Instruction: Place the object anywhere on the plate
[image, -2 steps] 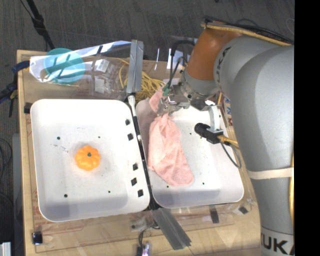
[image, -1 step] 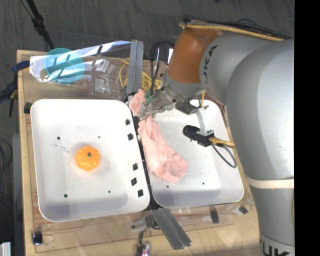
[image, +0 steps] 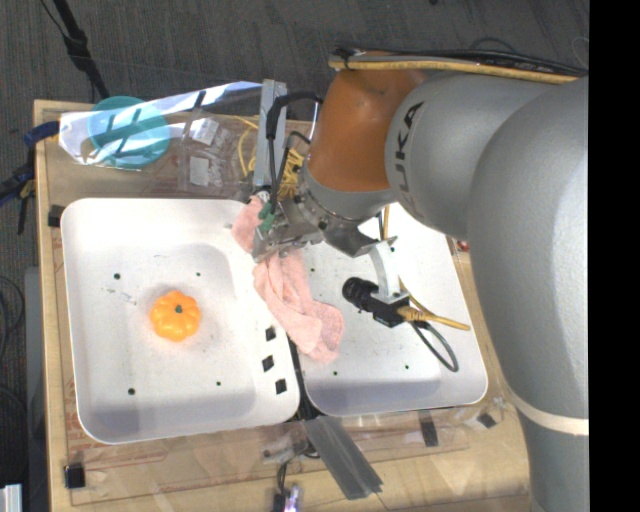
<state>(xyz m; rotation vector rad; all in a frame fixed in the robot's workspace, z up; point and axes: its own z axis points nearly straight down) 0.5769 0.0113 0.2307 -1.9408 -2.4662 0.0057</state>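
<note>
Notably: claw pinched on pink cloth above the bin divide

Inspection found the gripper (image: 266, 228) positioned over the upper end of the wall shared by the two bins, at the tip of the grey arm (image: 470, 130), below its orange band (image: 352, 130). The fingers stood drawn close together, nearly closed, with the top of the pink cloth (image: 300, 300) bunched between them. Nothing else was touching the claw.

From that pinch point the cloth hung down and trailed toward the near side. Its upper part lay along the dividing wall. Its lower, crumpled end rested on the floor of the right bin (image: 445, 365), just beside the divide. A small fold of cloth stood out on the left-bin side of the fingers.

The left bin (image: 95, 235) held an orange pumpkin-shaped toy (image: 176, 315), upright near the middle of the floor and well apart from both cloth and claw. Several small black squares (image: 270, 360) were seen on that bin's right-hand wall.

On the bench (image: 45, 185), beyond the far edge of the left bin, lay a pale blue round dish (image: 125, 132). It was partly covered by clear plastic wrapping (image: 215, 150). The dish was well apart from the cloth and outside both bins.
</note>
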